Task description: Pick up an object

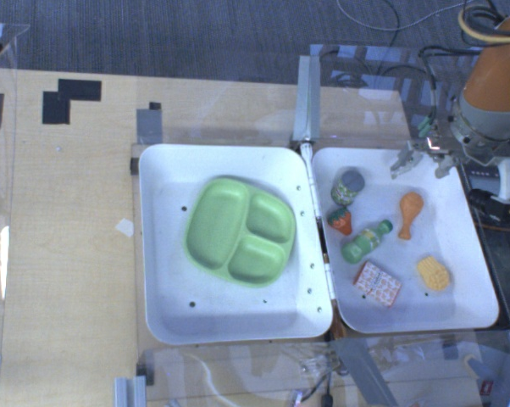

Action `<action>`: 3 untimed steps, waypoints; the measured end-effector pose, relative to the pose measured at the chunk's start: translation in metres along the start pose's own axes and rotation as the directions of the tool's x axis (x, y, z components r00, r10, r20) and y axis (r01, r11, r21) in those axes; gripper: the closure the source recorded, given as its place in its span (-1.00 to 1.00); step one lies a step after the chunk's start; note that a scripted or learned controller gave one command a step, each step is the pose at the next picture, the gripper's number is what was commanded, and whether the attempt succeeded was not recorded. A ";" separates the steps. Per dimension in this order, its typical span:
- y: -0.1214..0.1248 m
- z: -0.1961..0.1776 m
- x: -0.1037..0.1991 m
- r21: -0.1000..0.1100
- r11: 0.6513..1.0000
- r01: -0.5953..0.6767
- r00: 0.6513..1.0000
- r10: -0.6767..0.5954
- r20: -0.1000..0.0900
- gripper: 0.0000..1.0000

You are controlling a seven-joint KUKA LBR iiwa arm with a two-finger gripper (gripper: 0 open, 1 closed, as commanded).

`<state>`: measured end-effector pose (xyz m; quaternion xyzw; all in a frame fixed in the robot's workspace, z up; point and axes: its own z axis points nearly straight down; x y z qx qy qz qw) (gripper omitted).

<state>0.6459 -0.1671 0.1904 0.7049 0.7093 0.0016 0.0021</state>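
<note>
Robot arm (492, 91) at about two o'clock: rounded orange band above a grey wrist collar, ending in a pale metal tool (423, 160) with two thin splayed fingers (401, 163); small green and orange marks sit near the wrist

A pale wooden bench (60, 253) fills the left and lower part of the view. Black tape patches (69, 98) lie on it near its far edge, and a small white scrap (124, 225) lies beside the left bin. Beyond the bench runs dark grey-blue carpet (170, 19), where a thin cable (369, 7) loops. A clear plastic panel (1, 185) stands at the left edge, catching soft glare.
</note>
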 end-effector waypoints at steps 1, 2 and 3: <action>-0.027 0.102 -0.018 -0.004 0.989 0.151 0.989 -0.151 0.002 -1.00; -0.024 0.089 -0.017 -0.012 0.988 0.153 0.988 -0.153 0.003 1.00; -0.052 0.003 0.048 -0.002 0.979 0.204 0.979 -0.204 0.000 1.00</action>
